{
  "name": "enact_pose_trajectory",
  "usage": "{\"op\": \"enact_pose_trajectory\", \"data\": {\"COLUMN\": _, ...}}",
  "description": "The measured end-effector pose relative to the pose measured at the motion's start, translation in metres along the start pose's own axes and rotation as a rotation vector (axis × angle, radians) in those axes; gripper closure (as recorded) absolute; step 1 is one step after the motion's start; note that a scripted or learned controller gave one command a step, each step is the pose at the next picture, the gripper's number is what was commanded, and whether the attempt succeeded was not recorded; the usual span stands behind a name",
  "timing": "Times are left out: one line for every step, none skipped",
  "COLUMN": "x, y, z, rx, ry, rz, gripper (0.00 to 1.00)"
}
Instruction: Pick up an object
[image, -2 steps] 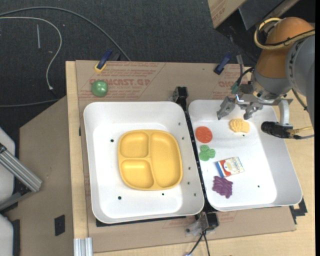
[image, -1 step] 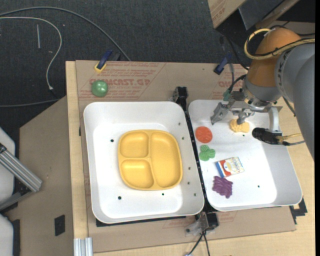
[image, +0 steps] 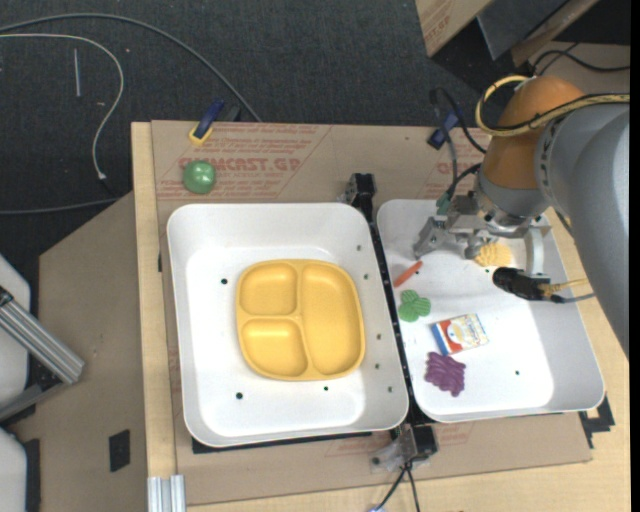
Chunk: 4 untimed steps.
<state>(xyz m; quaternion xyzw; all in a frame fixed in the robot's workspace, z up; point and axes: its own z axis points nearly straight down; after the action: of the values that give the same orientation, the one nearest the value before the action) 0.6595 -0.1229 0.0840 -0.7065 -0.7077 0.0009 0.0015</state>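
Camera view: claw (image: 462, 240) low over right bin (image: 560, 395), upper part; finger state cannot be told. Orange carrot (image: 406, 273) at its 8 o'clock, near. Green item (image: 413, 306), small carton (image: 459, 333), purple grapes (image: 445, 371) toward 6 o'clock. Yellow divided plate (image: 300, 319) in left bin (image: 200, 250).

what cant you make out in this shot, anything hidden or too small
- tool, camera view: the wrist above covers the fingers, so their state is unreadable.
- pale yellow item: partly under the tool, identity unclear.
- small carton: print too small to read.
- right bin: far corner hidden by the arm.
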Motion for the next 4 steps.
{"op": "enact_pose_trajectory", "data": {"x": 0.000, "y": 0.001, "z": -0.014, "rx": -0.005, "ry": 0.000, "rz": -0.001, "gripper": 1.00}}
{"op": "enact_pose_trajectory", "data": {"x": 0.006, "y": -0.003, "z": -0.061, "rx": -0.009, "ry": -0.001, "rz": 0.001, "gripper": 1.00}}
{"op": "enact_pose_trajectory", "data": {"x": 0.011, "y": -0.002, "z": -0.107, "rx": -0.010, "ry": -0.001, "rz": 0.000, "gripper": 1.00}}
{"op": "enact_pose_trajectory", "data": {"x": 0.010, "y": 0.004, "z": -0.152, "rx": -0.010, "ry": -0.002, "rz": 0.000, "gripper": 1.00}}
